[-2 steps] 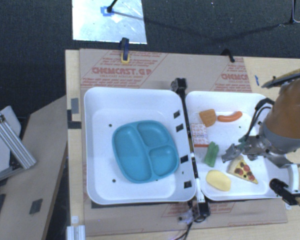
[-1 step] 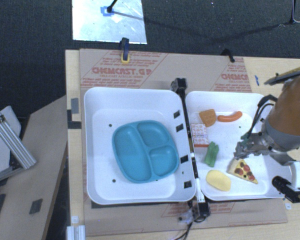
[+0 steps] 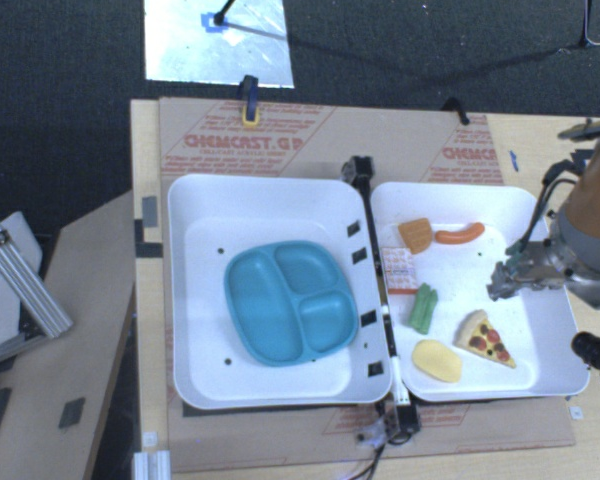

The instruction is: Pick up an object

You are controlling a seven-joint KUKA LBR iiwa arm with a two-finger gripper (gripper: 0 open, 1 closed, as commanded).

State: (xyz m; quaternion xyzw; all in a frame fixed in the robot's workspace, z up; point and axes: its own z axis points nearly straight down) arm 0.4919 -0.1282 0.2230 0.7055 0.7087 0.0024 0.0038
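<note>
Pincer (image 3: pixel 504 283): over right bin (image 3: pixel 550 368), just above pizza slice (image 3: pixel 485 339), nothing gripped; open/closed state unclear. Near slice: yellow item (image 3: pixel 437 360), green veg (image 3: pixel 423 308), cracker (image 3: pixel 415 235), hot dog (image 3: pixel 459 234). Blue tray (image 3: pixel 288 301): left bin (image 3: pixel 195 368).

Grey arm (image 3: pixel 590 233) with orange band, dark end effector (image 3: pixel 507 280).

A: You've got a blue divided plate (image 3: pixel 285 301) in the white left bin (image 3: pixel 195 268)?

B: Yes. At your 3 o'clock: orange sausage (image 3: pixel 459 234), green piece (image 3: pixel 423 308), yellow lump (image 3: pixel 437 360), red-dotted pizza slice (image 3: pixel 485 338).
</note>
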